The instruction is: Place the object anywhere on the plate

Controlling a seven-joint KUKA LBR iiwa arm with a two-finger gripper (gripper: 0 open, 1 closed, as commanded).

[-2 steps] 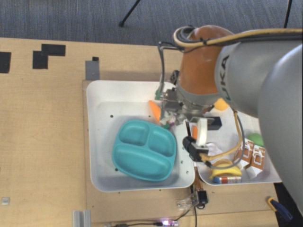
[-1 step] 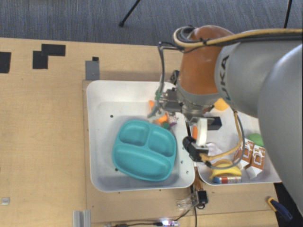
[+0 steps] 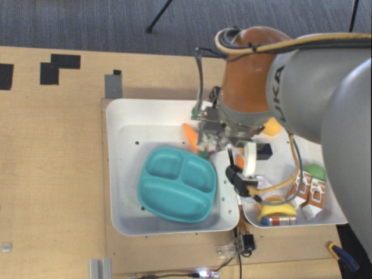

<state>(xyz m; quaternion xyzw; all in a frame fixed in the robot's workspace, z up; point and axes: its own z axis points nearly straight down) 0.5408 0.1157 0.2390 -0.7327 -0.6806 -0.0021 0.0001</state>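
Plate (image 3: 177,183), teal plastic with three shallow compartments, lies slightly tilted in the left white bin (image 3: 125,156), filling most of its floor. Just beyond the plate's far right corner, near the wall between the two bins, an orange carrot-shaped toy (image 3: 190,135) rests on the bin floor, apart from the plate's rim or barely beside it. The large grey robot arm with its orange band (image 3: 250,68) reaches in from the right and hangs over the divide between the bins. Its gripper (image 3: 204,144) points down just beside the carrot; whether it is apart, together or clamped on anything cannot be told, since the wrist hides it. The right white bin (image 3: 325,217) holds a clutter of small items: a yellow banana-like piece (image 3: 278,209), a green round object (image 3: 314,171), a brown-and-white carton (image 3: 311,192) and a small dark block (image 3: 264,151). Both bins sit on the pale wooden surface (image 3: 52,173), which carries black square markings near its far left edge.
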